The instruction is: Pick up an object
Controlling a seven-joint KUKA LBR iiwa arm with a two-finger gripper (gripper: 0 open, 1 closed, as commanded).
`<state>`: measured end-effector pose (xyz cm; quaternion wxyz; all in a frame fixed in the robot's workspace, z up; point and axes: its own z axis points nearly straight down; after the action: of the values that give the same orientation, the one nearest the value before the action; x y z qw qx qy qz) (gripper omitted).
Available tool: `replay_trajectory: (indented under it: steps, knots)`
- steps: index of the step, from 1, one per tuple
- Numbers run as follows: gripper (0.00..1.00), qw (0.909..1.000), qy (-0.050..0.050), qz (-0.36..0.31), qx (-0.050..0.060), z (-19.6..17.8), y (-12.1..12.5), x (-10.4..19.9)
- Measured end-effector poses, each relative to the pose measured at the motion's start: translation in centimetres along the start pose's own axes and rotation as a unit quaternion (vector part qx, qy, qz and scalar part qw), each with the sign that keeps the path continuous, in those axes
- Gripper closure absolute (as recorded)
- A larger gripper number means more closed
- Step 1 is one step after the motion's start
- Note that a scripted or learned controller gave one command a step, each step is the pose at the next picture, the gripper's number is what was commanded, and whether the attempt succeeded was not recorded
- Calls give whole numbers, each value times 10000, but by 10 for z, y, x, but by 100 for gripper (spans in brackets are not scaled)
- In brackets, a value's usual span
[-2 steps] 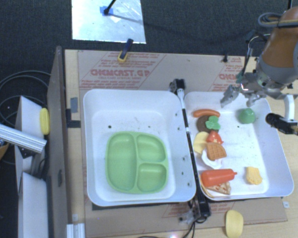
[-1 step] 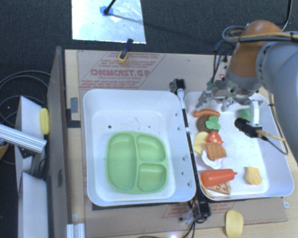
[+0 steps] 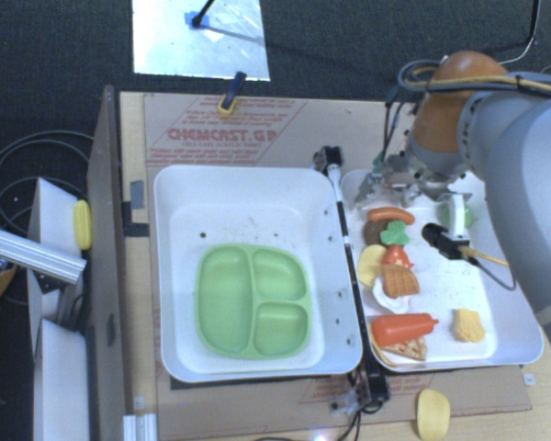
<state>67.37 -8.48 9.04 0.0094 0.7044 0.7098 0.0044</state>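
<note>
The right bin (image 3: pixel 510 343) holds several toy foods. A red sausage (image 3: pixel 388 215) lies at the back beside a green broccoli piece (image 3: pixel 395 233). Further forward are a waffle (image 3: pixel 399 281), an orange carrot (image 3: pixel 404 325) and a yellow-orange piece (image 3: pixel 468 324). My gripper (image 3: pixel 388 189) hangs over the back of this bin, just behind the sausage. It is open, with nothing between its fingers. A green and white item (image 3: pixel 455 214) sits to the gripper's right, partly under the arm.
The left bin (image 3: pixel 179 200) holds a green divided plate (image 3: pixel 253 299). A black divider bar (image 3: pixel 347 246) runs between the bins. A yellow item (image 3: pixel 432 412) lies on the cardboard in front of the right bin. The arm covers the right bin's far right corner.
</note>
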Motion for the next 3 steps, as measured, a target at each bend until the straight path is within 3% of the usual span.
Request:
replay_trajectory:
  steps: [1, 3]
  knots:
    - [0, 9999, 32, 31, 101, 5, -26, -1]
    - [0, 9999, 36, 52, 94, 2, -140, -13]
